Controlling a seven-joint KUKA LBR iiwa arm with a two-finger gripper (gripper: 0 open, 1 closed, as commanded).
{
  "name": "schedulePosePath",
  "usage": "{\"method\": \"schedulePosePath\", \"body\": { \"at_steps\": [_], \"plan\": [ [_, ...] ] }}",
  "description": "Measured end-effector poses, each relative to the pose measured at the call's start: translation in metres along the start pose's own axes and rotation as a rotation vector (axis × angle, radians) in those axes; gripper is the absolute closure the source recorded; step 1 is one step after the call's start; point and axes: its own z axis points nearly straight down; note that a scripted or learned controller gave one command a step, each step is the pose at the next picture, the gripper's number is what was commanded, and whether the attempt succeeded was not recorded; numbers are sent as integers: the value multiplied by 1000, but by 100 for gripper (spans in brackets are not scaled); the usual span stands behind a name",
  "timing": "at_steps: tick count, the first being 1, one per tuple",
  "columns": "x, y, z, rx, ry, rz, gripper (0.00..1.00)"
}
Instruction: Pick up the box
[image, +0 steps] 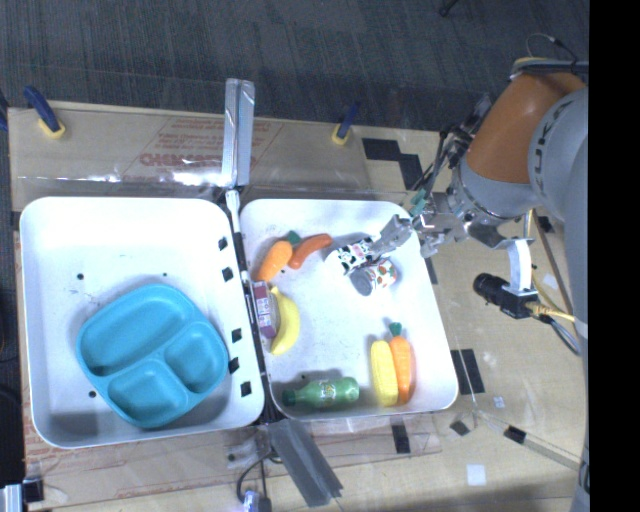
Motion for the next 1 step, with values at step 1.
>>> {"method": "schedulePosePath", "body": {
  "at_steps": [1],
  "plan": [
    [68, -54, 108, 3, 1, 241, 0]
  ]
}}
